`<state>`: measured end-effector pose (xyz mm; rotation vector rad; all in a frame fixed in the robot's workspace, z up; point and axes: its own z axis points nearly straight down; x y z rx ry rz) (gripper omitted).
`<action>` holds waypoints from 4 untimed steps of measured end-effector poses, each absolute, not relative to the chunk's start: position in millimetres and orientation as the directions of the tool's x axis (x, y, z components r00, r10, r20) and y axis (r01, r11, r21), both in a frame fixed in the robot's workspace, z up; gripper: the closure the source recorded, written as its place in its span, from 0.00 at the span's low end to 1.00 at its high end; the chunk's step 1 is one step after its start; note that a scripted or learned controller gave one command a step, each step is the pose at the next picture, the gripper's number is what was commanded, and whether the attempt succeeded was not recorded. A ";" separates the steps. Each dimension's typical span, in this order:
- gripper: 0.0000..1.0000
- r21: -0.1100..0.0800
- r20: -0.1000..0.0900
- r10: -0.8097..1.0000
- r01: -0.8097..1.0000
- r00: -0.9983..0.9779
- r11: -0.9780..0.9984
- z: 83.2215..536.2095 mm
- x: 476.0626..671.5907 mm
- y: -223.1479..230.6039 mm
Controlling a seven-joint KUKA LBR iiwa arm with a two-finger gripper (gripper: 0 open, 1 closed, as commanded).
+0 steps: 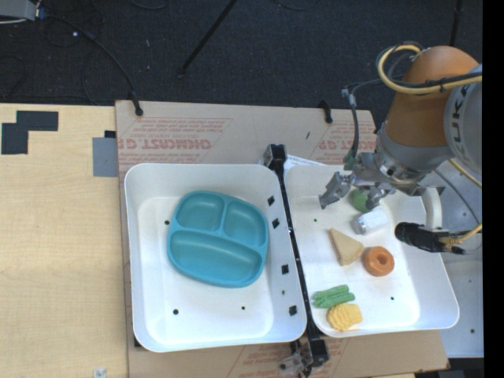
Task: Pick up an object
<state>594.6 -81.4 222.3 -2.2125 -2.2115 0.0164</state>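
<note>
Dark carpet lies behind a cardboard-topped bench bearing two white bins. At nine o'clock, the left bin point(150, 321) holds a teal divided plate point(217, 239). Over the right bin point(425, 313), toward two o'clock, the gripper point(356, 191) hovers with fingers spread, nothing between them. Below sit a cheese wedge point(345, 246), orange donut point(379, 261), green beans point(332, 296) and yellow corn point(344, 316).

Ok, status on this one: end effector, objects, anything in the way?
End effector low over right bin, near green item. Wedge, orange ring, green beans, corn untouched. Nothing blocking.
</note>
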 end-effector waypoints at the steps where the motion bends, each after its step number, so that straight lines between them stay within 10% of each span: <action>1: 0.00 -0.004 0.001 1.000 1.000 -0.001 0.001 229.4 597.1 -81.6; 4: 0.00 0.010 -0.010 1.000 1.000 0.001 -0.001 91.3 586.5 -88.7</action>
